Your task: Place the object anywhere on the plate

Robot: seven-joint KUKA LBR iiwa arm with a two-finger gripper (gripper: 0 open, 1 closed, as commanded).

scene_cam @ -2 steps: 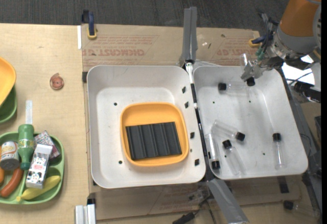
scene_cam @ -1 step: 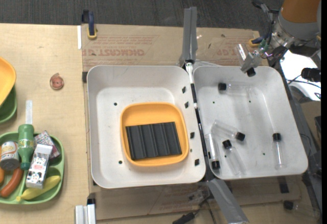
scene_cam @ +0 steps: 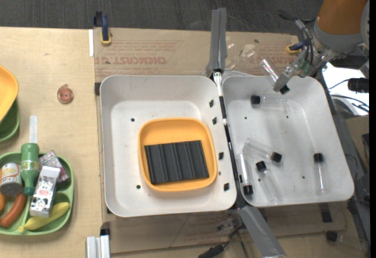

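Note:
An orange plate (scene_cam: 176, 126) lies in the middle of the left bin (scene_cam: 117, 139). A dark grey ridged rectangular block (scene_cam: 176, 161) lies flat on the plate, inside its rim. My gripper (scene_cam: 283, 83) hangs over the far edge of the right bin (scene_cam: 288, 124), well to the right of the plate and apart from the block. A thin clear piece sticks out at the gripper's tip. It is too small to tell whether anything is held there.
Several clear vials with black caps lie in the right bin, such as one (scene_cam: 319, 171) at the right and one (scene_cam: 244, 174) by the divider. A green tray of toy food (scene_cam: 59, 215) and a yellow bowl (scene_cam: 6, 95) sit at the left.

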